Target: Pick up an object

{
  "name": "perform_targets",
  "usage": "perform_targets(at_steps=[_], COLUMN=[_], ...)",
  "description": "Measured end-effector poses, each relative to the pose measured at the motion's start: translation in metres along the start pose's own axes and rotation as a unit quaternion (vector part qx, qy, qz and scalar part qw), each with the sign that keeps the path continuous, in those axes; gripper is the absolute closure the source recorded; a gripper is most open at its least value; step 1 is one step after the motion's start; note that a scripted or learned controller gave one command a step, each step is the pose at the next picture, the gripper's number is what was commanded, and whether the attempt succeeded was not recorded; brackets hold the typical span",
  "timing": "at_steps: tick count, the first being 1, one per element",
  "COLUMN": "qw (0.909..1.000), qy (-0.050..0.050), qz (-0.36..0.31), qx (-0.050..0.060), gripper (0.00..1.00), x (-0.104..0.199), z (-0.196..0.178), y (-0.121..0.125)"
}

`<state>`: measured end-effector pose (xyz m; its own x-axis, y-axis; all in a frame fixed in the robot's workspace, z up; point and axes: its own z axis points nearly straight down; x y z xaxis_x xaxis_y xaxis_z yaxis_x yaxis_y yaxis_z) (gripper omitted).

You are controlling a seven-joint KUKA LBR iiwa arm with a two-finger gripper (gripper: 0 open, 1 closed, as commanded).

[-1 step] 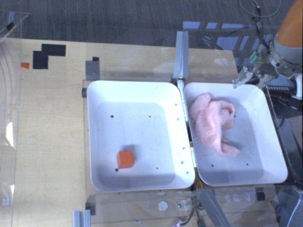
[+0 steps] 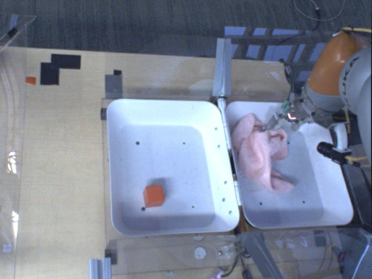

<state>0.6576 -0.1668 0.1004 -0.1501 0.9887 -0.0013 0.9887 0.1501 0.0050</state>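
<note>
While the grey arm's gripper [image 2: 281, 121] hangs over the far edge of the right bin [image 2: 325, 211], its tips meet the upper right fold of a crumpled pink cloth [image 2: 260, 153]; how wide they are parted cannot be told. The cloth lies along the bin's left wall, its long axis running from the far left corner toward the middle. An orange block [image 2: 154, 196] sits near the left bin's [image 2: 125, 156] near edge.

Pink cloth [image 2: 260, 151]; orange block [image 2: 154, 196]; white bins [image 2: 174, 115]; pale wood bench [image 2: 58, 185].
</note>
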Motion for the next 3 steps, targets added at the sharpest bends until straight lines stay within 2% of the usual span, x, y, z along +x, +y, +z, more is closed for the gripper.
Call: perform_targets(at_steps=[1, 2, 3], qw=[0.9986, 0.9964, 0.9962], qy=[-0.002, -0.002, -0.002], qz=[-0.052, -0.085, -0.086], qx=[-0.006, -0.007, -0.011], gripper=[0.0, 0.0, 1.0], x=[0.032, 0.073, 0.074], z=[0.008, 0.008, -0.005], y=[-0.042, -0.057, -0.053])
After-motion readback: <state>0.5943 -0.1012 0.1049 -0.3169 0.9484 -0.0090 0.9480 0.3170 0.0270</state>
